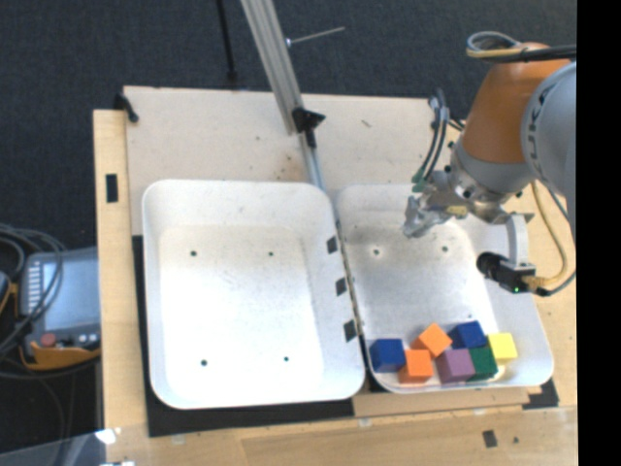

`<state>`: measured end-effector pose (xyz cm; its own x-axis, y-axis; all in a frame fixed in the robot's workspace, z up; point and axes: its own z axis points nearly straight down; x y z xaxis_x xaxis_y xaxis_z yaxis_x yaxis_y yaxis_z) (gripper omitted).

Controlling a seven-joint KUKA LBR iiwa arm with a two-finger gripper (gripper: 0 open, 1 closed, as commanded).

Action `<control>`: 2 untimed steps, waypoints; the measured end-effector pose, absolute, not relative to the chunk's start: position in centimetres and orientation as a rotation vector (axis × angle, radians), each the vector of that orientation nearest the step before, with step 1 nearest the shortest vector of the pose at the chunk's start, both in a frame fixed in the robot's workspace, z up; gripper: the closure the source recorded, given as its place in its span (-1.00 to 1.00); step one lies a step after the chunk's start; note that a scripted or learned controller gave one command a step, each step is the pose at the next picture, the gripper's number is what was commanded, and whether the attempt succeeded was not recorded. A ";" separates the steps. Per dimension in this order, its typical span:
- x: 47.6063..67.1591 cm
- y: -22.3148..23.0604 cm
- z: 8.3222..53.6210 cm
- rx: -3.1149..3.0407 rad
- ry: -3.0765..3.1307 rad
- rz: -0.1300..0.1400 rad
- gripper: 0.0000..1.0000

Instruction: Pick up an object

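Several small coloured blocks lie clustered at the near edge of the right bin [388, 280]: a blue block [387, 353], two orange blocks [434, 338] [417, 363], a purple block [454, 365], a green block [483, 362], a dark blue block [469, 335] and a yellow block [502, 347]. My gripper [419, 219] hangs over the far part of the right bin, well away from the blocks, pointing down and left. Nothing shows between its fingers.
The left bin [155, 260] sits beside the right one, with small black clips [342, 284] along the shared edge. A slanted metal bar [277, 56] rises from behind the bins. A black cable connector [503, 272] hangs right of the gripper.
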<state>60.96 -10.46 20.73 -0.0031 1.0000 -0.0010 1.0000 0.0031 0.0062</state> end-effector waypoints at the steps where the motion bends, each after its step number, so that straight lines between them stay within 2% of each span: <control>1: 61.0 -6.1 21.7 2.213 2.227 0.005 1.00; 2: 61.6 -1.8 22.6 2.213 2.228 0.004 1.00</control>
